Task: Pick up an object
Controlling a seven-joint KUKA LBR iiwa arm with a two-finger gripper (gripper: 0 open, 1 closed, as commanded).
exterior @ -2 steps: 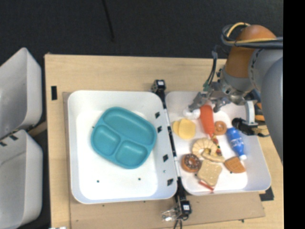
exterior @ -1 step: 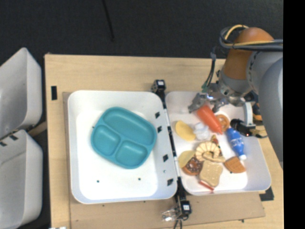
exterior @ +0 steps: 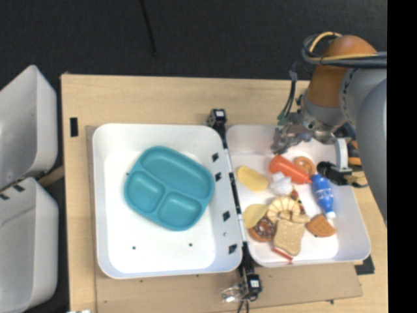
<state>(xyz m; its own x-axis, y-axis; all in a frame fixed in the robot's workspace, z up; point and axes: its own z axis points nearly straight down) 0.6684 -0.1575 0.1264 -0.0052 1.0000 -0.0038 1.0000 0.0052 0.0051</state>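
My gripper hangs low over the back of the right bin, just above and behind an orange-red carrot-shaped toy. Nothing shows held in it. Toy food is piled in front of it: a small glazed doughnut, a pale yellow lemon shape, a white lump, a blue bottle, a tan croissant, a chocolate biscuit, a slice of toast and a brown waffle piece.
The left bin holds a teal divided plate near its middle. A ridge with black clips separates the two bins. The grey and orange arm fills the space behind the right bin.
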